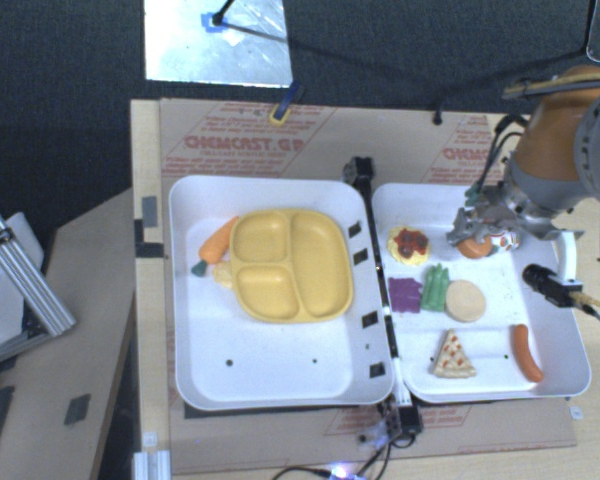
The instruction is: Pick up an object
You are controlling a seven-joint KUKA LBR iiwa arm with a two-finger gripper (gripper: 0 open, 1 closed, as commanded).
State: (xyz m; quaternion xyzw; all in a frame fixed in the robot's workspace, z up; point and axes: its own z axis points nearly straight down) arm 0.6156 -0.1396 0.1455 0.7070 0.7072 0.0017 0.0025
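My gripper (477, 230) is low in the right bin (570, 368), near its back edge. It hangs directly over a small orange-red toy (472, 250), which peeks out from beneath it. To the left of that lies a yellow pasta piece with red sauce (409, 245). Further forward are a purple piece (405, 294), a green vegetable (437, 286), a round beige bun (466, 300), a pizza slice (453, 356) and a sausage (526, 352).
The left bin (280, 378) holds a yellow divided plate (285, 265), with a carrot (217, 240) at its left edge. The arm's grey body and orange band (560, 138) cover the right bin's back right corner. A black attachment (548, 285) juts over the right side.
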